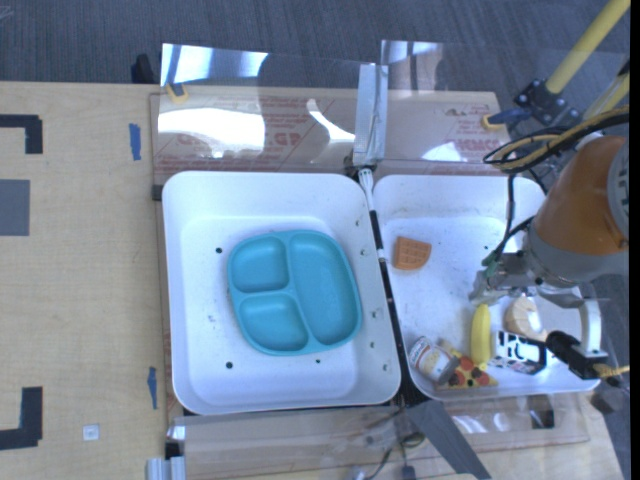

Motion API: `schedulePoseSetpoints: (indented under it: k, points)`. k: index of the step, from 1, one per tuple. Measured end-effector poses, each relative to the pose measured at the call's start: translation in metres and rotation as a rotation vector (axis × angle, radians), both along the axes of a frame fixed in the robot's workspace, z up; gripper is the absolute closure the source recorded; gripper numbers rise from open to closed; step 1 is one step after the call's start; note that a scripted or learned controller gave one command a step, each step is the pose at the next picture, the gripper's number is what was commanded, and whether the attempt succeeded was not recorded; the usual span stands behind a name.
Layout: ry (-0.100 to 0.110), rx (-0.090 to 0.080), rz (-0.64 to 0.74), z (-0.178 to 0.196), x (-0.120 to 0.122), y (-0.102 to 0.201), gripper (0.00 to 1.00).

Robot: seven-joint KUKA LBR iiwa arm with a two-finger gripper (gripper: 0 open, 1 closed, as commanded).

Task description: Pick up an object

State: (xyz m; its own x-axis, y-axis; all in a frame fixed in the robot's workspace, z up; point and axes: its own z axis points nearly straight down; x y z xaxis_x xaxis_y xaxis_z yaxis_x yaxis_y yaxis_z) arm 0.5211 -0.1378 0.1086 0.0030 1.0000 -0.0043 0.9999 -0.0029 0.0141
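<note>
Your claw (497,286) hangs low over the right bin (440,203), near its right side, at the end of the grey arm (585,218) with the orange band. You cannot tell from this angle how its tips stand, nor whether anything sits between them. Just below the claw lies a yellow banana (482,334), upright in the picture, and beside it to the right a pale rounded item (522,318) whose kind you cannot make out. At the bin's lower edge you see a small can (430,358) on its side, touching a cluster of red and yellow pieces (468,373). Well to the claw's left, near the divider, rests an orange waffle-like piece (411,253). In the left bin (190,208) a teal plate (294,290) with three compartments lies flat in the middle
</note>
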Motion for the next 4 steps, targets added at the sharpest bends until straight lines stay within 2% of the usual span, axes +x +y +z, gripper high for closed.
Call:
schedulePoseSetpoints:
  k: [1,2,3,4]
  points:
    - [-0.002,0.0,-0.001,0.009,0.001,0.0,1.0]
    - [-0.001,0.0,-0.001,0.009,0.0,0.0,0.0]
    - [0.007,0.003,0.003,-0.021,-0.036,0.02,0.0]
    - [0.001,0.001,0.002,-0.01,-0.034,0.02,1.0]
